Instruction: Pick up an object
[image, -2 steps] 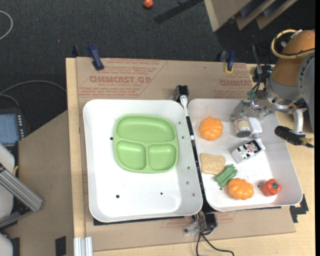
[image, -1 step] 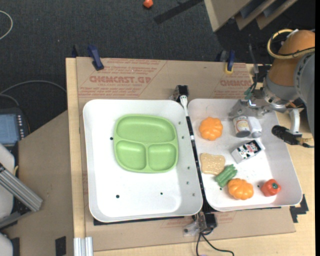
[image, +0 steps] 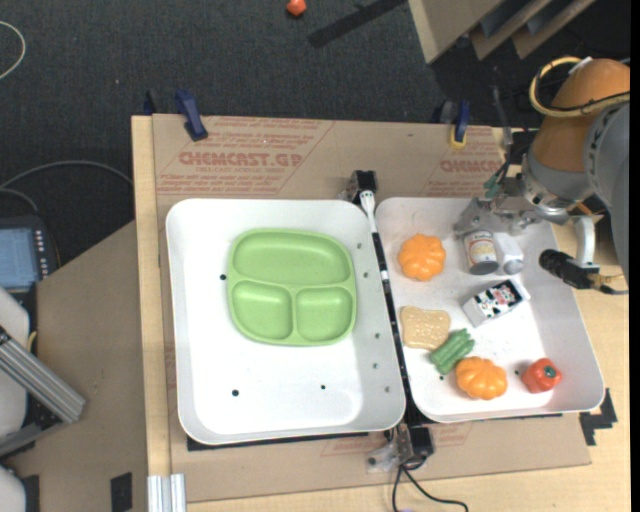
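Presently the arm reaches in from 3 o'clock and its end effector sits low over the top of the right bin, directly above a small can lying near that bin's 12 o'clock edge. Whether it is released or clenched I cannot tell; the metal of the tool and the can overlap from this slanted view, and nothing is clearly lifted, so no grasp is recorded. The pickable things are all in the right bin, presumably the source side: a pumpkin at about 10 o'clock, just left of the can; a black-and-white box near the centre; toast at 8 o'clock touching a green pod; a second pumpkin at 6 o'clock just beside the pod; a tomato at 5 o'clock, apart from the rest. The left bin carries a green tray with three compartments, lying flat. Both bins rest side by side on a cardboard sheet clamped to the worktop, likely so contact does not shift them. Judgement: the can is the candidate target, the approach being at or near descent; its round side may roll under a closing grip.
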